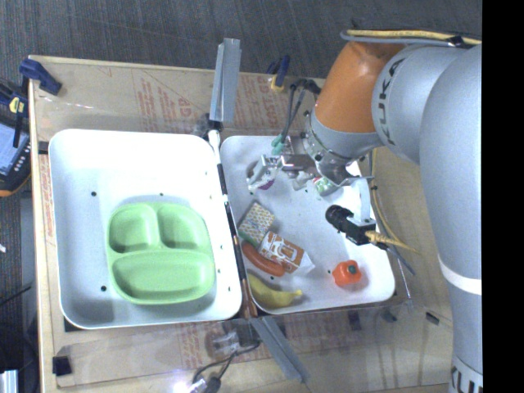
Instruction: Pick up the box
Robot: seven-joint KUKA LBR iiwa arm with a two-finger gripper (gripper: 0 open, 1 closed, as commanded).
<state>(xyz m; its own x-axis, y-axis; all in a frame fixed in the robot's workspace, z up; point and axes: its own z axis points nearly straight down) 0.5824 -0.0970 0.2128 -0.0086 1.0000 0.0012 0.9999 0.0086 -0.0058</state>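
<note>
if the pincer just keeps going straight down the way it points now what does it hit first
Probably the bare floor of the right bin: the pincer hangs up-right of the box, though depth is unclear from this slant.

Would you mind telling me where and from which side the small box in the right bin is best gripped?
Probably from above, across the box's short sides. It lies flat and tilted, with a sausage along its lower-left edge and a patterned packet at its upper-left, so the upper-right side looks freest for a finger.
</note>
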